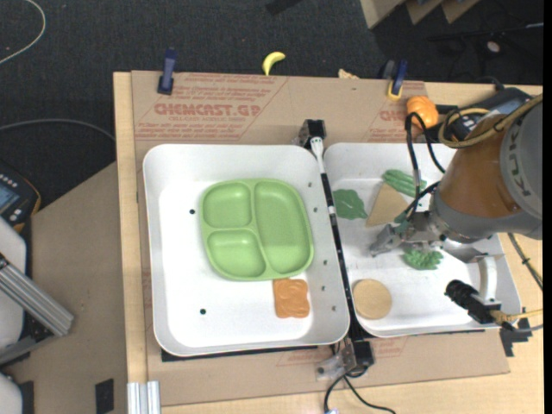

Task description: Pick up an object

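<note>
The tool [404, 235] hangs low over the right-hand shallow white bin [416, 307], at the end of the grey arm with the orange band that comes in from the right. Whether it is spread or pressed together I cannot tell.

Just right of it and touching or nearly touching it lies a dark green crinkled leaf-shaped toy [424, 257]. It is small, soft-edged and partly hidden by the arm. On the tool's far-left side rests a tan wedge-shaped block [386, 205], flat-sided with a pointed corner. Left of the wedge is a flat mid-green leaf piece [348, 203], close to the bin's left wall. A striped green leaf piece [399, 180] lies beyond the wedge. At the near edge of the same bin sits a round tan biscuit-like disc [373, 299], well apart from the tool.

The left-hand shallow white bin [172, 231] holds a pale green plastic plate with three compartments [256, 228]. A small orange waffle-patterned square [291, 298] lies just beside the plate's near right corner.

The worktop [216, 110] is a sheet covered in brown paper, and red print on its far-left part reads "CHEMCAST GP". A smaller line beneath is too fine to read. The same print repeats far right, partly hidden.
</note>
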Controlling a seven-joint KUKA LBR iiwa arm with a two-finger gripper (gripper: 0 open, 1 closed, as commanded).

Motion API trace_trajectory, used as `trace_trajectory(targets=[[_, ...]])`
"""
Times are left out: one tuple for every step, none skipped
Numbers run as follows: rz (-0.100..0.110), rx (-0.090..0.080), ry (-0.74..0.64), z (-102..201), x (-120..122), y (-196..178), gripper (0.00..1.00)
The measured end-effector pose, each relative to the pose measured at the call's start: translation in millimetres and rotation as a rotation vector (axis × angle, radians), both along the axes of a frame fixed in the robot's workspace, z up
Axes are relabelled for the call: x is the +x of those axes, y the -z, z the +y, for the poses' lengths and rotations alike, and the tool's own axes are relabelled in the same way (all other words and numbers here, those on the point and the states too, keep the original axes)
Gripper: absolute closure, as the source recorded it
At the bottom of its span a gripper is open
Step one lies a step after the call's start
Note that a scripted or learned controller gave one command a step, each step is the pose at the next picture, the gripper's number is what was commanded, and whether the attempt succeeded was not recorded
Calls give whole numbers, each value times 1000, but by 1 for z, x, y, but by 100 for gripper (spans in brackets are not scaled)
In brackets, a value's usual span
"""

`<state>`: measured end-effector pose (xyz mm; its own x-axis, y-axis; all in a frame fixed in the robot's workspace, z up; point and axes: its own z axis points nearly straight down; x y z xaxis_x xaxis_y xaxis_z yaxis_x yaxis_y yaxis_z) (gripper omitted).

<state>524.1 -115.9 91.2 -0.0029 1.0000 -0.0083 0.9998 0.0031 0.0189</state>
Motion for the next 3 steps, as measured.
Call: trace_trajectory(targets=[[23, 11, 5, 12, -47, -32, 0], [19, 8, 4, 11, -45, -41, 100], [17, 7, 5, 11, -44, -50, 100]])
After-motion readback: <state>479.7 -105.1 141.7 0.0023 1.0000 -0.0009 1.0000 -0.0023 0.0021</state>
